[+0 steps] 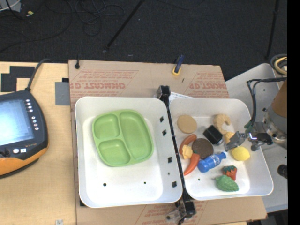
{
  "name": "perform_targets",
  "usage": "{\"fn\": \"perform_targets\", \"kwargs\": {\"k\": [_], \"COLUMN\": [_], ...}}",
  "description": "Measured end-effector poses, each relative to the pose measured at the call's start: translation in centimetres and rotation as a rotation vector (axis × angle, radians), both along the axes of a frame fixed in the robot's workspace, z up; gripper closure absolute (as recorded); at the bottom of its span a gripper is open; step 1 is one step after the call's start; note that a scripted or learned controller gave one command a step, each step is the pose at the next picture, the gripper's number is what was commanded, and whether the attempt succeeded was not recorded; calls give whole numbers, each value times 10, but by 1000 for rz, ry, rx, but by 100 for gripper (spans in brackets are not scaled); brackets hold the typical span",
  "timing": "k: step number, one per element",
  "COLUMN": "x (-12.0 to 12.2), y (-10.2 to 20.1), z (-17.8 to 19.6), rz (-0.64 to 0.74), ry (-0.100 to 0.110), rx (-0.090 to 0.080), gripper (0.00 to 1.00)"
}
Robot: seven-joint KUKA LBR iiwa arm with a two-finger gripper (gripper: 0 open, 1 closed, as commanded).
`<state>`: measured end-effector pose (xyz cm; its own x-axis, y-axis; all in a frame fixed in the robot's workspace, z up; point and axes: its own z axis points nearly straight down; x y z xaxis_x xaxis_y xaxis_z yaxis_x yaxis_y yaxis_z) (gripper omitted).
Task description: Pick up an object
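Observation:
The right bin point(258, 172) holds several toy foods: a tan round cookie point(187, 123), a pale pastry point(222, 122), a black block point(212, 134), a brown disc point(202, 147), a red chili point(188, 140), an orange carrot point(191, 163), a blue bottle point(211, 162), a yellow lemon point(241, 153), a red strawberry point(230, 171) and a green leafy piece point(227, 183). My gripper point(238, 141) reaches in from the right, low over the bin's right side. It sits just above the lemon and right of the black block. Nothing is visibly held.
The left bin point(93, 182) carries a green divided plate point(123, 137). A tablet pendant point(18, 125) lies on the bench at far left. A black divider clip strip point(171, 144) runs between the bins. Cables hang at the arm point(276, 121) on the right.

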<state>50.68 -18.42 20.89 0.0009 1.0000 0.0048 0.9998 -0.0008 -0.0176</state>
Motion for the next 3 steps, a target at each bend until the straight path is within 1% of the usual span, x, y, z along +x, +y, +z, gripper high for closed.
{"fn": "perform_targets", "kwargs": {"k": [1,2,3], "x": [2,3,9], "y": [0,3,5], "z": [6,-62,-99], "rz": [2,4,5], "ry": [-10,-4,-25], "rx": [-2,0,-3], "gripper": [0,0,0]}}
